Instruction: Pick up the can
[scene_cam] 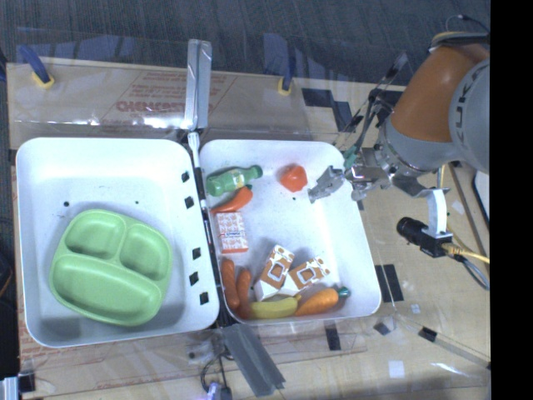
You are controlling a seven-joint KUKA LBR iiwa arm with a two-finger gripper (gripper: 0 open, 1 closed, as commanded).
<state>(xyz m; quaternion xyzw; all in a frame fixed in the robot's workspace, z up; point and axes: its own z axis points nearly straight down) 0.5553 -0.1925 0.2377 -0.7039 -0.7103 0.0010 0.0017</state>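
Hovering above the far right corner of the right bin (360, 248): gripper (326, 185), impossible to tell whether apart or together.

Well apart from it, close to that bin's left wall and about midway along: red-and-white can (232, 232), lying just under a red pepper (236, 199) and a green bottle (231, 178). Just left of the gripper, a red round fruit (292, 177). Along the near edge, two cartons (291, 272), carrots (317, 301) and a banana (274, 308). In the left bin (50, 152), a green divided plate (111, 266).
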